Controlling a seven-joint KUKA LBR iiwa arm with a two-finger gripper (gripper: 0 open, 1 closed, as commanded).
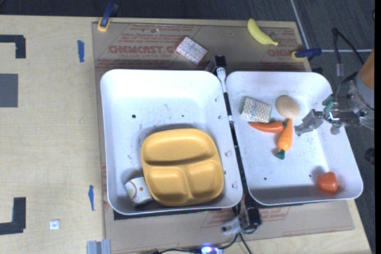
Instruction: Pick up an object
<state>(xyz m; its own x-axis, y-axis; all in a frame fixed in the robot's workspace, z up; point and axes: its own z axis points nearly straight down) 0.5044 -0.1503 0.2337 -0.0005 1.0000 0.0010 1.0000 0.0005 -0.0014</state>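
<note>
**Gripper hangs over right bin, carrot nearest its reach**

From my remote station I see the gripper (309,123) over the right bin (345,187), near its right wall; whether its jaws are spread or clenched I cannot tell, and nothing shows between them. The carrot (285,137) lies just left of it, long axis near upright in the frame, green stem toward the bottom, tip toward the top. I count five things in this bin: one carrot; one red chili pepper (266,125) lying crosswise, touching the carrot's upper end; one patterned sponge (256,109); one tan ball (288,107); one red-orange fruit (327,182) well apart near the front corner. The left bin (119,92) holds one yellow compartment tray (181,166) and one small white ball (136,190) beside it. Outside, one banana (261,33) and one packet (190,50) rest on the cardboard.
</note>
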